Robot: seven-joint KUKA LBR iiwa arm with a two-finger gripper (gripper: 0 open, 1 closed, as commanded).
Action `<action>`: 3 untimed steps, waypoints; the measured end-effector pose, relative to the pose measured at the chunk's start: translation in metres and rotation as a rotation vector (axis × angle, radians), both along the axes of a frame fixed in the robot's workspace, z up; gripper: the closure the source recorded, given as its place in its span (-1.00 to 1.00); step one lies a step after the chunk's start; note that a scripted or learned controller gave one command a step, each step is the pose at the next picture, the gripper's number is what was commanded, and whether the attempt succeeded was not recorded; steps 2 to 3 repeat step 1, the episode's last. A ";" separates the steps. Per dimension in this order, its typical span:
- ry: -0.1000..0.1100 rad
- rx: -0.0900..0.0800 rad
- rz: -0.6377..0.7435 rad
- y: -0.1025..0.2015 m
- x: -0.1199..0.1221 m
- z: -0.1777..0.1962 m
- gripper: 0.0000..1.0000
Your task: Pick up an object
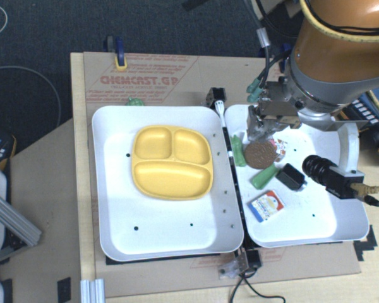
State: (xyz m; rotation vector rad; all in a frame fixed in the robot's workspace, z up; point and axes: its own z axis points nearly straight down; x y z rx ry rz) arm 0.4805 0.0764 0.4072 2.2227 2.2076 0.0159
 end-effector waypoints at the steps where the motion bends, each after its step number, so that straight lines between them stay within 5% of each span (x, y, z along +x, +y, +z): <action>1: 0.009 -0.001 0.008 0.005 0.000 0.005 1.00; 3: 0.009 -0.001 0.008 0.005 0.000 0.005 1.00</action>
